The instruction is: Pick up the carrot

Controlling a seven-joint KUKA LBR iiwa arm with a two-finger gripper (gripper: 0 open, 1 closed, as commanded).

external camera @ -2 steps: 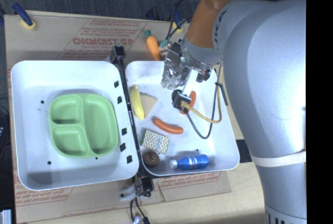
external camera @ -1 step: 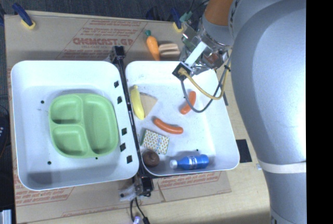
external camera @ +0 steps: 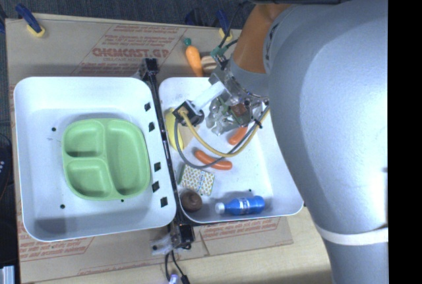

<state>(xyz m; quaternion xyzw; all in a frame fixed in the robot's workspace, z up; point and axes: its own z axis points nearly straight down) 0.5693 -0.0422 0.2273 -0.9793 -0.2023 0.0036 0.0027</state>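
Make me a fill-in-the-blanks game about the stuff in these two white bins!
1. The tray in the left bin is the colour ____.
2. The bottle in the right bin is the colour ____.
3. The carrot lies on the cardboard, outside the ____ bin's far rim.
4. The tray is split into ____ sections.

Missing words: green; blue; right; three
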